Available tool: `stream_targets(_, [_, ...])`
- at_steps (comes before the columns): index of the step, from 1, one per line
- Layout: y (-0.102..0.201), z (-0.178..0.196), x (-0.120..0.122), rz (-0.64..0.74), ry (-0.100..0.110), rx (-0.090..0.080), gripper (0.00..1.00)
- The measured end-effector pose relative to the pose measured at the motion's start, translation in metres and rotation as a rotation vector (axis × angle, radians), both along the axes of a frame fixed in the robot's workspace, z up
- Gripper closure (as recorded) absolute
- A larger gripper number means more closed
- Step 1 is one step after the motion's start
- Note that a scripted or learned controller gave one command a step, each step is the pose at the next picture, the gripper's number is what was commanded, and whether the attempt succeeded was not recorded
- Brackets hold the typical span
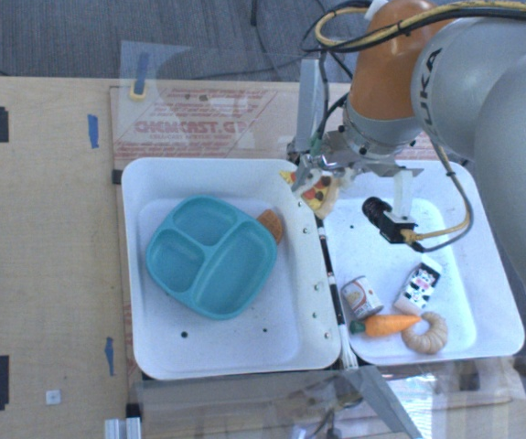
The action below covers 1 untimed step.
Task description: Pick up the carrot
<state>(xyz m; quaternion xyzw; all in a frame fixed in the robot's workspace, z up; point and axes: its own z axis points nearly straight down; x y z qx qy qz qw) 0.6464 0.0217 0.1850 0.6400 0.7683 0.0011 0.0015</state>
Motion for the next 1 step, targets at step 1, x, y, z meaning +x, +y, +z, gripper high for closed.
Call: stream_targets(1, [0.0279,-0.0389,-0.0071,0.186,-0.014,-0.017,1.0])
